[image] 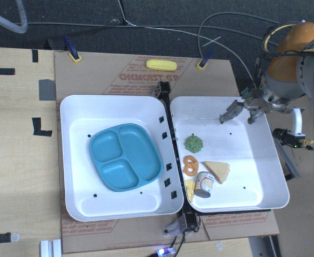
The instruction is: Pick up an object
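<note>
In the right bin [263, 170] lie a green bumpy ball [193, 143], an orange pretzel [190, 165], a tan wedge [217, 170] and a small can [204, 184] on its side, with a yellow piece [189, 189] next to it. My gripper [237, 114] hangs over the bin's upper right part, open, with nothing between its fingers. It is well up and to the right of the objects.
The left bin [76, 116] holds a blue divided plate [125, 156]. A yellow banana-like object [161, 65] lies on the cardboard behind the bins. Black clips run along the divider between the bins. Cables hang above.
</note>
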`<state>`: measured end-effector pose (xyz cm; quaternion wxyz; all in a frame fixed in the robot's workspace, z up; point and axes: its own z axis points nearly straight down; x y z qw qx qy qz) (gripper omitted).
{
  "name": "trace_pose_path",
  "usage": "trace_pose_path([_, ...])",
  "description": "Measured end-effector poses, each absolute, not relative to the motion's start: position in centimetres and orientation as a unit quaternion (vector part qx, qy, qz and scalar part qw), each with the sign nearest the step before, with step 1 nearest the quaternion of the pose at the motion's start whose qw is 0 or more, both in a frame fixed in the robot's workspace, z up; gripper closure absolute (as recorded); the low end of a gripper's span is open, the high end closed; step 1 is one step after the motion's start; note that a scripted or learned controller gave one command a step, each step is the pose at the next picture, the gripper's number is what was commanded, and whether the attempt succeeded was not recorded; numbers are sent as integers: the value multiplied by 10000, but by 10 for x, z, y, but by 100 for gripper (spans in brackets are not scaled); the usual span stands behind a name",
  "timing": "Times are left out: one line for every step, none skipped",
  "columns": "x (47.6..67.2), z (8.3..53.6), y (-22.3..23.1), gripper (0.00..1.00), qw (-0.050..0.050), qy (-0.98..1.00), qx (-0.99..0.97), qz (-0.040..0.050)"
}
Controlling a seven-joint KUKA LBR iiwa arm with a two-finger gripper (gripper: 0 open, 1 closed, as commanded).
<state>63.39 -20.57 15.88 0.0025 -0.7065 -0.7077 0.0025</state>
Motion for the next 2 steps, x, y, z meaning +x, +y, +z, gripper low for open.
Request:
trace_pose_path([635,107,-195,0,17,-7078,-7064,21])
trace_pose_path([636,121,-195,100,1,-7082,-7060,8])
